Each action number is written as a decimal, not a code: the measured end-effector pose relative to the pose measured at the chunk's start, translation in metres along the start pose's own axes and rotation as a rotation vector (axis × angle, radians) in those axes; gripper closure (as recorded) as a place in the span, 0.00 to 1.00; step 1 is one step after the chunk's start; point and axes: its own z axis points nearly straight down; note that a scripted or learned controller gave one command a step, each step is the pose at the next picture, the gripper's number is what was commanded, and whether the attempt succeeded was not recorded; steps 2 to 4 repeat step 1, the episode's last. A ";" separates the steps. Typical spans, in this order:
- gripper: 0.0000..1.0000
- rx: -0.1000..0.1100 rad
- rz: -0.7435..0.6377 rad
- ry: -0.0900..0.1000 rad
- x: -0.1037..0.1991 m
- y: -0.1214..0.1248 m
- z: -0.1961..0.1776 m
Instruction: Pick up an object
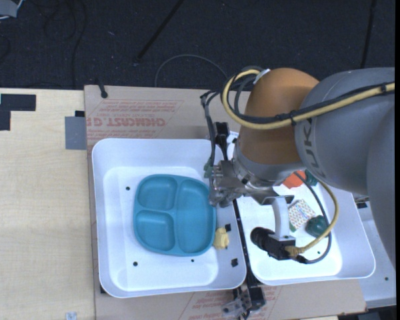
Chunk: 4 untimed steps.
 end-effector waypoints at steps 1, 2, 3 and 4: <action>0.00 -0.001 0.003 -0.001 -0.002 0.000 -0.001; 0.00 -0.001 0.003 -0.001 -0.002 0.000 -0.001; 0.00 -0.001 0.003 -0.001 -0.002 0.000 -0.001; 0.00 -0.001 0.003 -0.001 -0.002 0.000 -0.001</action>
